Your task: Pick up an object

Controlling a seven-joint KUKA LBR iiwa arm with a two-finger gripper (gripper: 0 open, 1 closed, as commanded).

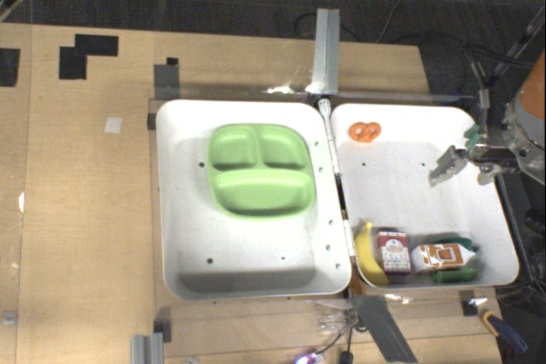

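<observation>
Plainly the pick has not started: the claw (461,162) hangs at the right edge of the frame, over the right bin (401,183), with nothing between its fingers, and whether they are spread or closed I cannot tell from this slant. Every candidate lies untouched. An orange pretzel (365,132) sits near the bin's upper left corner, well apart from the claw. Along the lower wall lie a banana (367,253), a red carton (392,251), a brown carton (441,255) and something green (454,274) just beside it, all packed close. The left bin (179,200) carries a green tray (259,168). Most of the arm is cut off at the right, and the green thing is too small to name.
</observation>
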